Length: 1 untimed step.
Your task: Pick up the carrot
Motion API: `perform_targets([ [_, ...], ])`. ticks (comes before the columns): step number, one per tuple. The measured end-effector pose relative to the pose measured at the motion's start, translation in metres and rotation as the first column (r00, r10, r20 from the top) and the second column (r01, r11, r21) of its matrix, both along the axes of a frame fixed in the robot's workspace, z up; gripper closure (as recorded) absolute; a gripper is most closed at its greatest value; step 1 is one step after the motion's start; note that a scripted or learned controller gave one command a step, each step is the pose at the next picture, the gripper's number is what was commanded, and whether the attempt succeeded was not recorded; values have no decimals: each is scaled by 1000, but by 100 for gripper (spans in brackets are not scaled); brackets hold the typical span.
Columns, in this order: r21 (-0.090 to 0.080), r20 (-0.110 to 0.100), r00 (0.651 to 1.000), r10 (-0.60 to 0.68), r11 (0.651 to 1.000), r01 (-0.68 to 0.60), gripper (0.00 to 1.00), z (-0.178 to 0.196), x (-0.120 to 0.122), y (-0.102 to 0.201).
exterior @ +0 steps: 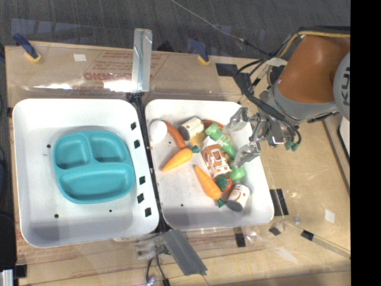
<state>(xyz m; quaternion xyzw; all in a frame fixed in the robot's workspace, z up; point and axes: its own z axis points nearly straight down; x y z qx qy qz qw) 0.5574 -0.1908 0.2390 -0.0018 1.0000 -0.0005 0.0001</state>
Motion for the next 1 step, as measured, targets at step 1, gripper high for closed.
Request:
perform_targets([
  [1, 3, -7, 991, -134, 991, 134, 0, -107, -47, 44],
])
